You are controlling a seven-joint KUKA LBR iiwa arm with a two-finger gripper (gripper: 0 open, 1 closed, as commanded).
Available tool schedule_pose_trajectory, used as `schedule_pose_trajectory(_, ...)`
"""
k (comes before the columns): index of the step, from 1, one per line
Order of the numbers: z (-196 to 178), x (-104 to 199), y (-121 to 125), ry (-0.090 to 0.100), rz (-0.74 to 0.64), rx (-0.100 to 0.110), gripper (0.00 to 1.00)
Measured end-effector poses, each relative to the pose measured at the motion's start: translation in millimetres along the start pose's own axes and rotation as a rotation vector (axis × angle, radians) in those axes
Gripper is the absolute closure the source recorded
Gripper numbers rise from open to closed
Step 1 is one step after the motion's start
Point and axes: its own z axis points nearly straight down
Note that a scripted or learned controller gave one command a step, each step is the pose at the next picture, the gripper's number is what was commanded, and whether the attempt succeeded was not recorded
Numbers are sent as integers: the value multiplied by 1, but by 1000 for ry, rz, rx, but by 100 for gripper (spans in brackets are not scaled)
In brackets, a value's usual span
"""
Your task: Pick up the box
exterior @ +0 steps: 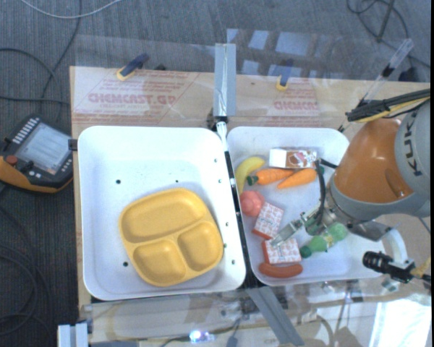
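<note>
Three boxes lie in the right bin (340,144). A white box with a brown picture (293,157) rests near the far wall. A red-and-white checked box (268,220) lies in the middle by the divider. A second checked box (283,252) sits nearer the front. My gripper (289,231) reaches in from the right and hovers low between the two checked boxes, just above the nearer one. The grey and orange wrist (372,168) covers the bin's right part.
Also in the right bin are a banana (247,169), two carrots (286,177), a pink round fruit (251,202), a red sausage (281,270) and a green piece (327,238). The left bin (101,150) holds a yellow divided plate (171,235).
</note>
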Motion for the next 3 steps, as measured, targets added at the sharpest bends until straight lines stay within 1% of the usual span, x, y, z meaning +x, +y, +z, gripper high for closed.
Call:
schedule_pose_trajectory(1, 33, 10, 10, -6, 68, -14, 0)
schedule_pose_trajectory(2, 25, 8, 12, -10, 68, -18, 100)
schedule_pose_trajectory(3, 25, 8, 12, -10, 68, -18, 0)
